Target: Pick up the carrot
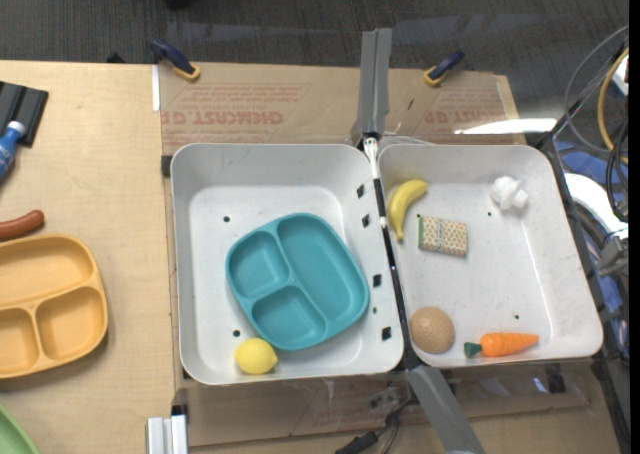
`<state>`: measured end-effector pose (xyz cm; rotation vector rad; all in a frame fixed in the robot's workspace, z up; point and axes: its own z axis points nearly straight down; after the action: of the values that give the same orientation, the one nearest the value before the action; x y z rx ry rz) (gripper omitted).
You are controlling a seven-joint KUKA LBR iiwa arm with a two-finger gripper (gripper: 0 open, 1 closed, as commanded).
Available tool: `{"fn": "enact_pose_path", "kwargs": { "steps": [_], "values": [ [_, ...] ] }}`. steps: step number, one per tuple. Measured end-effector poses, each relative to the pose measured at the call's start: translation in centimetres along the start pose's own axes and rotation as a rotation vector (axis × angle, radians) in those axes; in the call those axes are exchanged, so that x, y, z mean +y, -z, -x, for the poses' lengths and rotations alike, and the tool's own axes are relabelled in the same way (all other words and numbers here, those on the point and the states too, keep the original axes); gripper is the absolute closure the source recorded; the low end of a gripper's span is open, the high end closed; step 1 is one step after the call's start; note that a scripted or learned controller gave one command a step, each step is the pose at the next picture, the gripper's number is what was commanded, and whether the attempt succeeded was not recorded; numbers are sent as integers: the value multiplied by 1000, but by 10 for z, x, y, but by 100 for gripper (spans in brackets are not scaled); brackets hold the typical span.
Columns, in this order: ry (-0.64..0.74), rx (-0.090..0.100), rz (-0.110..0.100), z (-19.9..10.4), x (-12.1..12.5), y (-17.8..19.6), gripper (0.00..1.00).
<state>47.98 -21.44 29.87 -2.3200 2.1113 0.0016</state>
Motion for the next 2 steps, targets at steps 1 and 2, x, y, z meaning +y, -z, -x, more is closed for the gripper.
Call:
{"fn": "enact_pose_path", "kwargs": {
  "steps": [1, 2],
  "values": [
    [348, -3, 4, 29, -26, -103, 100],
    [218, 0, 0, 11, 0, -3, 100]
  ]
}}
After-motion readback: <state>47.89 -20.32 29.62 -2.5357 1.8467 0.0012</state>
